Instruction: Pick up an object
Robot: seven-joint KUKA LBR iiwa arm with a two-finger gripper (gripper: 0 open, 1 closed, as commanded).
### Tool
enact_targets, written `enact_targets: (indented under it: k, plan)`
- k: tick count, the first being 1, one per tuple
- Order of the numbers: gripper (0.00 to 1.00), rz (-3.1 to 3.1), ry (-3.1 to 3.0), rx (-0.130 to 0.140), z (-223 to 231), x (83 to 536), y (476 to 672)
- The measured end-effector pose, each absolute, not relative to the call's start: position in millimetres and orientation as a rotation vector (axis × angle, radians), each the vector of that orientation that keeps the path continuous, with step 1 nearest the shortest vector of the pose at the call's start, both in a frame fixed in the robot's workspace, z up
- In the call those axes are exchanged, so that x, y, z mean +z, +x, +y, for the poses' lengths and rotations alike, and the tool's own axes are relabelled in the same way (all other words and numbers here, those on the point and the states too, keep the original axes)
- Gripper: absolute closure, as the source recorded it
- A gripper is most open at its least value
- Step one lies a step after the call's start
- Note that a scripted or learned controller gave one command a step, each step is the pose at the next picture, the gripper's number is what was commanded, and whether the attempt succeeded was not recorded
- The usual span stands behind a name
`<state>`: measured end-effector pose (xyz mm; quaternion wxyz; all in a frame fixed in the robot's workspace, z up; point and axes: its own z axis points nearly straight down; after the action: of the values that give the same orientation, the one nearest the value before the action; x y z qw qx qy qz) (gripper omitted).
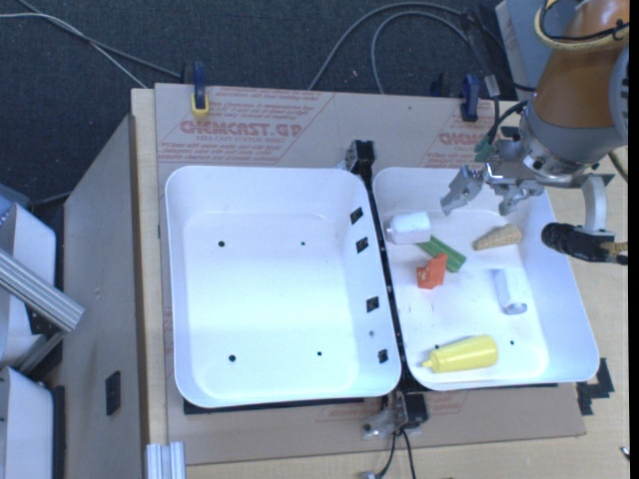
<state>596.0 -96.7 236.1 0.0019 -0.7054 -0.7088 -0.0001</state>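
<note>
From my seat I see the gripper (485,194) hanging over the far edge of the right bin (569,297), its two grey fingers spread apart with nothing between them. The arm (579,68) comes in from the right, orange band above the wrist.

All the candidates for picking lie in the right bin. A white block (408,229) sits near the bin's far left corner, close to the divider between the bins. Just beside it lies a green strip (445,253), and an orange piece (431,271) touches the strip's near side. A tan cone (497,237) lies towards the far right edge, just below the gripper. A small grey cylinder (507,291) rests near the middle right. A yellow bottle (461,354) lies on its side along the near edge.

The left bin (200,297) sits alongside.
</note>
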Motion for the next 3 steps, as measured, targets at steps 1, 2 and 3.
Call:
enact_targets:
  k: [1,2,3]
  plan:
    - [0.00,-2.204,-2.215,0.017,-108.5,119.2,495.0]
    - [0.00,-2.227,-2.218,-0.003,-91.6,82.6,558.6]
    - [1.00,-2.222,-2.223,-0.004,-93.1,95.8,557.3]
